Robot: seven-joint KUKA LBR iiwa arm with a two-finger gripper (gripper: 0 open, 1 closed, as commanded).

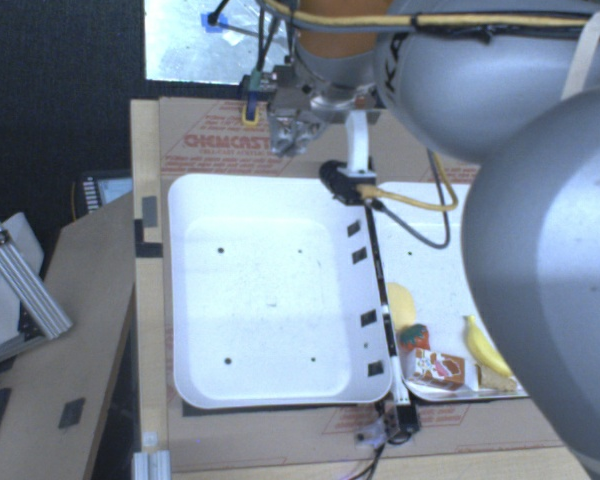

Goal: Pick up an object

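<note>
Bins sit side by side on the table (150, 298), split by a black divider strip (378, 298) that serves as landmark. Left of the strip, the left bin (195, 218) shows bare white floor with a few small dark dots. Right of the strip, the right bin (420, 243) holds a small cluster at its near end: a red-and-white packet (438, 369) closest to the camera, a small red piece (414, 337) just behind it touching the strip side, a pale yellow rounded item (401, 304) farther back beside the strip, and a yellow banana (483, 350) lying lengthwise a little to the right of the packet. The banana is slim, curved, bright yellow with a paler tip.

Beyond the far end of the strip, the pincer (292, 136) hangs over the cardboard behind the left bin; whether its fingers are spread or pressed together cannot be told, and nothing is seen between them. The cluster lies well apart from it, at the strip's opposite, near end.
</note>
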